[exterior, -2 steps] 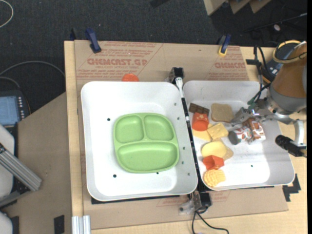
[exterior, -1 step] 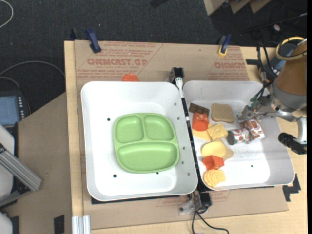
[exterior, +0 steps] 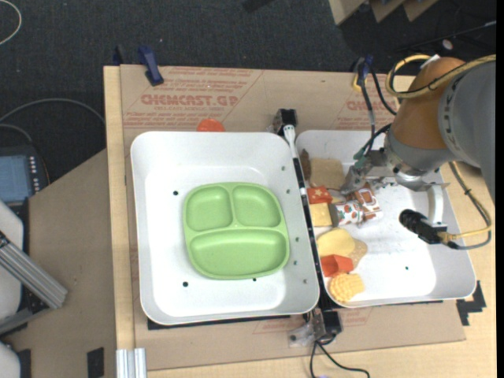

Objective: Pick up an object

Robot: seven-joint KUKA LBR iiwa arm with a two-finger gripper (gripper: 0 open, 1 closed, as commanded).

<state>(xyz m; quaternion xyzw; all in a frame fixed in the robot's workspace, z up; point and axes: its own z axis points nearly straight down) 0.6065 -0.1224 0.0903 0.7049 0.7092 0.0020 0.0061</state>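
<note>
The gripper, fingers' state impossible to tell, hovers in the right bin, with the red-and-white carton just below-left of it.

A robotics lab: cardboard-topped bench, clamps, loose cables.

The arm was cut off by the right edge, and its bulk hid the far corner of the right bin. The small things heaped by the bin's left wall overlapped and were too small to name surely.
</note>
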